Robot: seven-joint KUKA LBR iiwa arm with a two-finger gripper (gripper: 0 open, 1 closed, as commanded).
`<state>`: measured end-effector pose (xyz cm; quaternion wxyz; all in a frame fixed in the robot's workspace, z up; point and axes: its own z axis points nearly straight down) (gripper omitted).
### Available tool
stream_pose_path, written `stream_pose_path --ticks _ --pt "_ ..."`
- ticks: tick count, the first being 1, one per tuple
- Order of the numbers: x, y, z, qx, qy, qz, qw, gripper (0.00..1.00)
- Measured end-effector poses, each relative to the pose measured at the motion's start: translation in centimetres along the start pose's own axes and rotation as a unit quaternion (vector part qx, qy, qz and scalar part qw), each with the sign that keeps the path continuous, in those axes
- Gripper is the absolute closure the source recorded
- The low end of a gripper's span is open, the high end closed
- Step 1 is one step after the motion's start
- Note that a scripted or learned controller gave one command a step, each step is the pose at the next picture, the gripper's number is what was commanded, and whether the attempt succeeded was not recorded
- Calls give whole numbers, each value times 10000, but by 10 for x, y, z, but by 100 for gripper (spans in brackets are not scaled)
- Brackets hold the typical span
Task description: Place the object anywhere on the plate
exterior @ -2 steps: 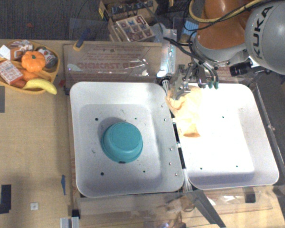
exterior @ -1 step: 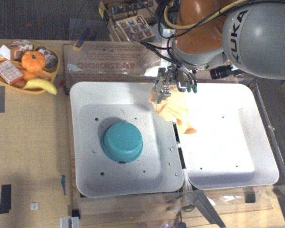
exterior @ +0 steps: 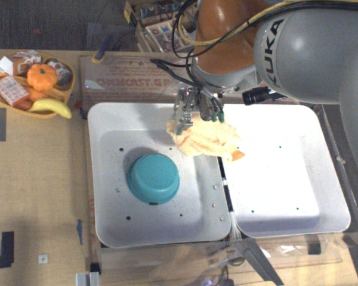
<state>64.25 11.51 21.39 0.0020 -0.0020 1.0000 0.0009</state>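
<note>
Pincer clamped on the pale yellow object, hanging over the ridge between the two bins.

Its long axis runs left-right, orange tip toward the right bin. The grip looks shallow, so it could slip off early, missing the teal plate in the left bin.

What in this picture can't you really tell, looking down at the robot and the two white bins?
- Gripper: its fingers are blurred against the yellow object, so any grip is unclear.
- Yellow object: too blurred to identify.
- Teal plate: whether it is a plate or an upturned bowl.
- Basket: cut off at the left edge.
</note>
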Motion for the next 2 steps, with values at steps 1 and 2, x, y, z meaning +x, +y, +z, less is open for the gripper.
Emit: stream_pose_path --ticks 1,2 --pt "4 52 -10 -9 -21 -8 10000 100" --pt "4 52 -10 -10 -22 -7 10000 0"
